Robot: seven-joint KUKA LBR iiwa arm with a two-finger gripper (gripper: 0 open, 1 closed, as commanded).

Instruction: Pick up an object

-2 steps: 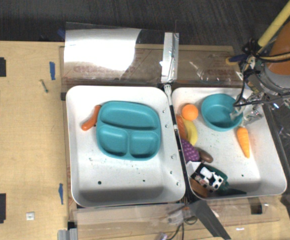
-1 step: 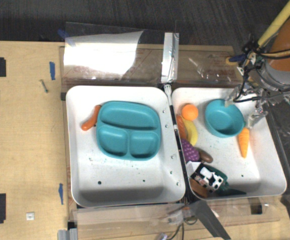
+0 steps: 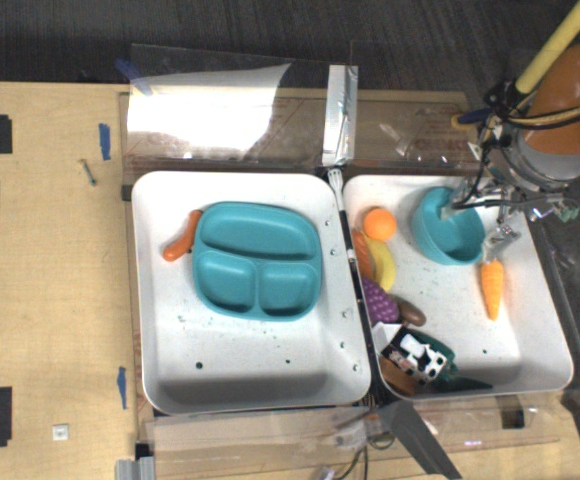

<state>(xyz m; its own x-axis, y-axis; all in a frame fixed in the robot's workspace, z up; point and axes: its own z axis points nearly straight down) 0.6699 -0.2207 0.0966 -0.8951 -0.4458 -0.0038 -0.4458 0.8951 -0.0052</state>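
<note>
Grey arm (image 3: pixel 550 118) reaches over right bin (image 3: pixel 530 338); pincer (image 3: pixel 490 208) above teal bowl (image 3: pixel 448 230), grip unclear.

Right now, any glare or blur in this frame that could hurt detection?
Camera view: strong glare whites out the clear panel behind the left bin; the arm's orange band looks soft; the gripper by the teal bowl is dark clutter, hard to resolve; the bins are evenly lit, with the carrot and divided plate sharp.

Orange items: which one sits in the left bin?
The orange sausage-shaped piece, lying against the teal divided plate at its left edge. The orange ball and carrot are both in the right bin.
</note>
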